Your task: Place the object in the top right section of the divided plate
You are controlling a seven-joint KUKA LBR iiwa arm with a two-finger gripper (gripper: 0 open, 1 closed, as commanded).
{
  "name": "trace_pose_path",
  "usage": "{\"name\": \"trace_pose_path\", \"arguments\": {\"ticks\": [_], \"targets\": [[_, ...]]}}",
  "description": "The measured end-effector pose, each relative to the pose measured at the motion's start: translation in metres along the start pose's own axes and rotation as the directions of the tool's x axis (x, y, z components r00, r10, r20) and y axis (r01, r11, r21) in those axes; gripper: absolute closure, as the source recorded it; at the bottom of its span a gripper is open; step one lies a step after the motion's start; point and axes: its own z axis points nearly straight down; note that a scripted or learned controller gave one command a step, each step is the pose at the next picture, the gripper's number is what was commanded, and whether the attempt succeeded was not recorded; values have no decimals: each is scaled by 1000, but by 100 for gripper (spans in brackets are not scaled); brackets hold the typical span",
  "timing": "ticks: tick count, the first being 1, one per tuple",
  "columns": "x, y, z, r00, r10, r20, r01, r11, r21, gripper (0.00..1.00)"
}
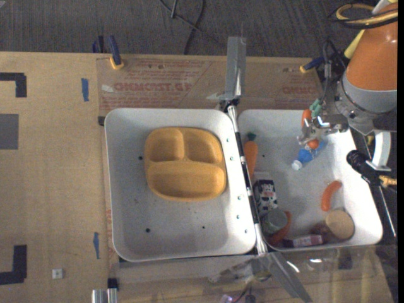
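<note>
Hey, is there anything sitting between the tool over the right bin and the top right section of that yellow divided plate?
Yes. The raised rims where the two shallow white bins meet run between the tool and the yellow divided plate, and a toy carrot lies beside them. The plate's top right section holds nothing visible.

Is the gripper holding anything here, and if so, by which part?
Cannot be told: the gripper hangs right above the small bottle in the right bin.
</note>
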Motion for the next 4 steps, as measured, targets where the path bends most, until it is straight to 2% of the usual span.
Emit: {"name": "trace_pose_path", "arguments": {"ticks": [1, 2, 3, 4], "targets": [[-36, -43, -93, 997, 79, 0, -79, 997, -3, 100], [43, -28, -9, 997, 75, -1, -75, 997, 0, 100], [51, -45, -18, 993, 114, -2, -114, 993, 2, 100], [113, -33, 68, 964, 265, -1, -265, 964, 3, 100]]}}
